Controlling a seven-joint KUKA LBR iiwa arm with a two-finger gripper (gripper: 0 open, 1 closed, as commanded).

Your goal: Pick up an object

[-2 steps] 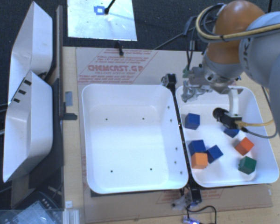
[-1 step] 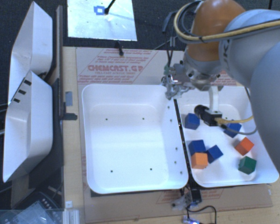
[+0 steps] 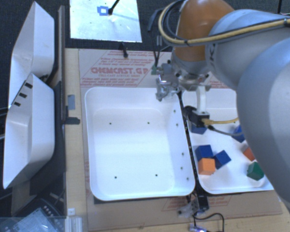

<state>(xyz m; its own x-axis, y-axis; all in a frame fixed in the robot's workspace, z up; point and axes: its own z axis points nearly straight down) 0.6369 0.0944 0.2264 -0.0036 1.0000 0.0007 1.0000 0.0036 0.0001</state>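
Observation:
Several small blocks lie in the right bin (image 3: 232, 186): two blue cubes (image 3: 204, 152) (image 3: 222, 157), an orange cube (image 3: 207, 166), a green block (image 3: 255, 171), and a blue piece (image 3: 198, 128) partly under a black part and a yellow cable. My gripper (image 3: 181, 96) hangs over the far end of the wall between the two bins. It is open, with nothing between its fingers. The blocks sit nearer the camera than the gripper, and the grey arm hides the right bin's right side.
The left bin (image 3: 94, 129) shows a bare white floor. White trays (image 3: 29, 100) lean at the far left. A metal plate (image 3: 105, 12) lies behind the bins. The arm's orange band (image 3: 200, 23) and grey body take up the upper right.

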